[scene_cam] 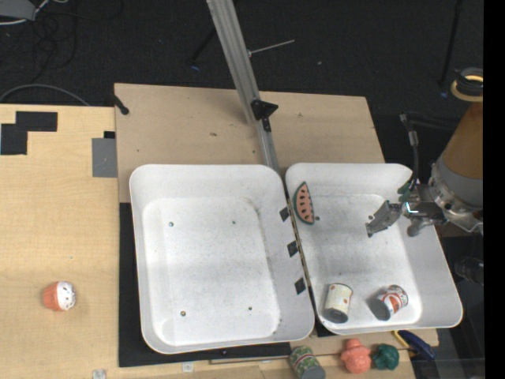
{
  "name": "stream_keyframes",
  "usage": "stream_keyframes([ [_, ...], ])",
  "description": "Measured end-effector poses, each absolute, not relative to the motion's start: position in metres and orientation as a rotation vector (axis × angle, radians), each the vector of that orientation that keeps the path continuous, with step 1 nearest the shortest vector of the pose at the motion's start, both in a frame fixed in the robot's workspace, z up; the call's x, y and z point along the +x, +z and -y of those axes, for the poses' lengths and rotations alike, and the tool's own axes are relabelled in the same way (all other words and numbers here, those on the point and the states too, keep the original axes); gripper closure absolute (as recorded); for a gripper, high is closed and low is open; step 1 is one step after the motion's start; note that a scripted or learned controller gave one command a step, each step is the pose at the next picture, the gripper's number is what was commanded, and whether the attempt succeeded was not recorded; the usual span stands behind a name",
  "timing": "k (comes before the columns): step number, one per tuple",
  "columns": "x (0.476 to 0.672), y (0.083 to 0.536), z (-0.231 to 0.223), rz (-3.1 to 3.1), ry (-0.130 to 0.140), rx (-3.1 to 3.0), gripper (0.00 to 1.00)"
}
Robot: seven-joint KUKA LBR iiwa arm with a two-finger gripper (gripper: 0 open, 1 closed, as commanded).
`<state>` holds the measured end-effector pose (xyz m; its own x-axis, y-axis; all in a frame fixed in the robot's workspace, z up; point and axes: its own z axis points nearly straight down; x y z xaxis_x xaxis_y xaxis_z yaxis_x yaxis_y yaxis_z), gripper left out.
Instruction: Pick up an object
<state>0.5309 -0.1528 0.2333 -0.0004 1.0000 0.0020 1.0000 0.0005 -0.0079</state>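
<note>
Gripper point(388, 218) hangs over the right bin point(430, 251), near its right wall, and we see nothing between its fingers; it is too dark and small for us to tell how far they are parted. Its arm point(465, 164) is cut off at the right. We find a watermelon slice point(304, 203) against that bin's left wall, and a white cup point(338, 302) and a red-and-white can point(390, 302) lying near its front edge, apart from the gripper
</note>
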Motion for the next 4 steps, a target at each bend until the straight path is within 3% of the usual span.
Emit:
stream_keyframes([
  [1, 0.532, 0.236, 0.154, 2.218, 0.002, -2.221, 0.00],
  [4, 0.532, 0.092, 0.157, 2.219, 0.001, -2.221, 0.00],
])
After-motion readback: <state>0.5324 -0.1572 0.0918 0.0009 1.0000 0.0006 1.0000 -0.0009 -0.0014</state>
